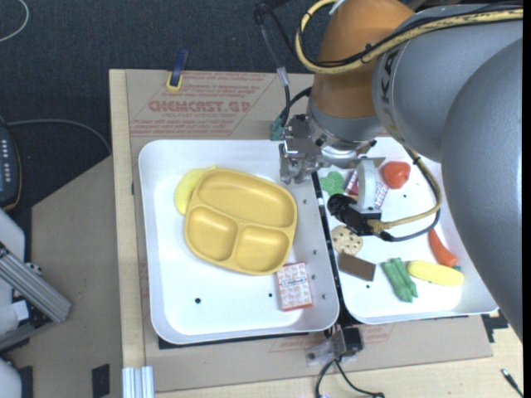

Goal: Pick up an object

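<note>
left white bin (158, 247): yellow three-compartment plastic plate (239, 220) at centre, yellow piece (187, 188) tucked under its left edge, red-patterned packet (294, 286) near its right | gripper (292, 157) over far end of divider, jaws' state: cannot tell | right white bin (415, 309): cookie (345, 239), yellow corn (435, 273), red tomato (396, 172) | cardboard-topped bench (211, 98), dark floor

The left bin (158, 222) holds a yellow divided plate (241, 220) lying flat and open side up across its middle, a yellow round piece (186, 187) tucked partly under the plate's far left edge, and a small red-and-white packet (294, 286) lying flat just near of the plate. In the right bin (465, 301) lie a red tomato (396, 173), a green piece (333, 181), a round cookie (346, 240), a brown chocolate slab (357, 267), a green pod (401, 279), a yellow corn cob (436, 273) and an orange carrot (443, 249), all loosely scattered and close together.
</note>
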### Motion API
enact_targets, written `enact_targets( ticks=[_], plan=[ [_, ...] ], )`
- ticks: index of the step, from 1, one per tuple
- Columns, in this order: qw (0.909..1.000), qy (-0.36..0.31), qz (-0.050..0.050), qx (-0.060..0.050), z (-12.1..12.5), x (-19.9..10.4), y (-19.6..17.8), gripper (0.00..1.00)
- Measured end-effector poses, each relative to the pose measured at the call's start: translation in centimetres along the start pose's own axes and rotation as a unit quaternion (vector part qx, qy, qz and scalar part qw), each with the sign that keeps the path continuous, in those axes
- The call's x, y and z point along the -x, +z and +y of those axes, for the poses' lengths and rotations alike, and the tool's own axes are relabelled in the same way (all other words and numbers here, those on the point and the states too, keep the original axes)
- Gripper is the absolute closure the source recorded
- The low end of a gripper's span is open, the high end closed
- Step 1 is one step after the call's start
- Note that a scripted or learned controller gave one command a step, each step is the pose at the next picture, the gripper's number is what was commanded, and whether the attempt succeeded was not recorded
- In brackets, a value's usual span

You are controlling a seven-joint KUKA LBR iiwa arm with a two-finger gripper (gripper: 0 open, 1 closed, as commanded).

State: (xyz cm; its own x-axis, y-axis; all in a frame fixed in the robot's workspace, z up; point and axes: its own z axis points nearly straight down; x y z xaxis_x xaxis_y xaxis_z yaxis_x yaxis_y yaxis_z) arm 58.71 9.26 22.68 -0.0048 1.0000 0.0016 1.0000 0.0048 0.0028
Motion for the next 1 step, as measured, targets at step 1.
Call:
enact_targets(
  ticks=[1],
  plan=[
    [1.0,0.002,-0.001,0.0,0.56,-0.62,0.53,1.0]
  ],
)
